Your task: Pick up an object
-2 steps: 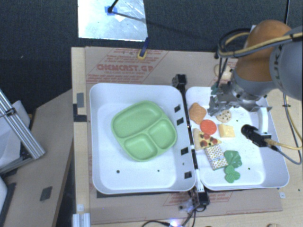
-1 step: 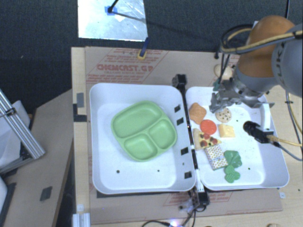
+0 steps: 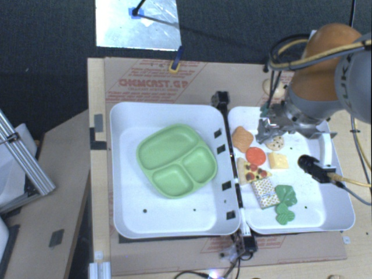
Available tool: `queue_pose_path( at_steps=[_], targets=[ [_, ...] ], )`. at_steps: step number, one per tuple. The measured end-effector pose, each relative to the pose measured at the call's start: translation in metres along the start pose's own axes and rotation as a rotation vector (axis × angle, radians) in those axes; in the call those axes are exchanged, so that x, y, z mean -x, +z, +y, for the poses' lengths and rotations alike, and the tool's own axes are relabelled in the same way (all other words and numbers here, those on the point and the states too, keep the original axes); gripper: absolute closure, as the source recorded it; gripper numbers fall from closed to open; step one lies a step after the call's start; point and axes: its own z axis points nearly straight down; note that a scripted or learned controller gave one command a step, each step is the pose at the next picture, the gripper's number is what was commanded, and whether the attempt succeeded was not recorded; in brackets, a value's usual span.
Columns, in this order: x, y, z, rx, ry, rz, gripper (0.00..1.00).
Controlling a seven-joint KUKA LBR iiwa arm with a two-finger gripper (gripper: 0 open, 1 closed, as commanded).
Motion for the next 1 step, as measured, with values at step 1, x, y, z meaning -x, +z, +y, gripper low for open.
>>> queue_pose_path(
  at_steps=[1],
  targets=[
    [-0.0037,0.0046,0.0052,0.001,0.000,-0.001,1.00]
  ],
)
